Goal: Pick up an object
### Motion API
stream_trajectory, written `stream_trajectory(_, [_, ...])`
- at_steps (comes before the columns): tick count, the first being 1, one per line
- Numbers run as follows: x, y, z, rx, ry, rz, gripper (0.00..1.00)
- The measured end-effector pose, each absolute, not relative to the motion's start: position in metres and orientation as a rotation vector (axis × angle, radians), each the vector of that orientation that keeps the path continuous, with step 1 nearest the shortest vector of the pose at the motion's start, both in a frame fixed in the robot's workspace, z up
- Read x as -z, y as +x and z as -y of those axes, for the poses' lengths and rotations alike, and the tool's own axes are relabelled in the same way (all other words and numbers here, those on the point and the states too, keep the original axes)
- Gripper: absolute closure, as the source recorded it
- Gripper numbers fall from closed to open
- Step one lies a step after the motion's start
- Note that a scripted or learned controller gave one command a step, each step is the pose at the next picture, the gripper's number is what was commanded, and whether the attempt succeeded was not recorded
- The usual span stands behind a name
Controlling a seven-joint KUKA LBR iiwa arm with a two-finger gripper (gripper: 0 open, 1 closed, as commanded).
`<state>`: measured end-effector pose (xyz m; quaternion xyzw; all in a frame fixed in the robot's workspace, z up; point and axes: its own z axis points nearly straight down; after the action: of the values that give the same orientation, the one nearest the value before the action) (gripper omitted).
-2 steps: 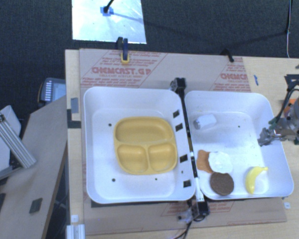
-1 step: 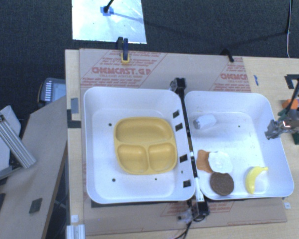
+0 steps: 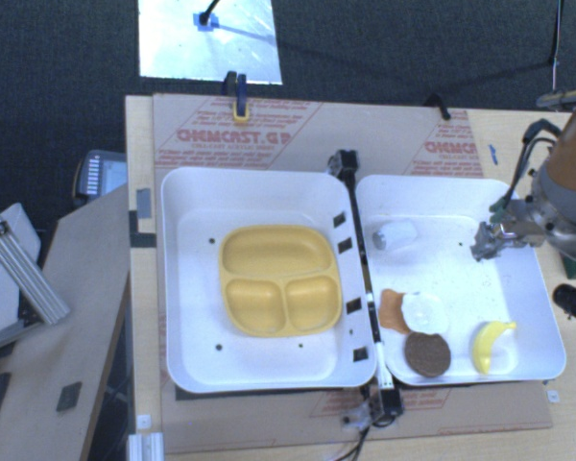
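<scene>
- Gripper (image 3: 487,245) hung over right bin (image 3: 528,286), upper right part; finger state not clear, nothing seen held.
- Banana (image 3: 490,342), brown disc (image 3: 427,353), clear cup (image 3: 394,233) lay in that bin.
- Yellow divided tray (image 3: 278,279) sat in left bin (image 3: 187,286).
</scene>
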<state>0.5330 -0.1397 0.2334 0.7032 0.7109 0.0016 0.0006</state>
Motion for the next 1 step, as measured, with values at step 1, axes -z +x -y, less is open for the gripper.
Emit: stream_trajectory(1, [-0.2285,0.5464,0.0942,-0.004,2.21,-2.231,1.0])
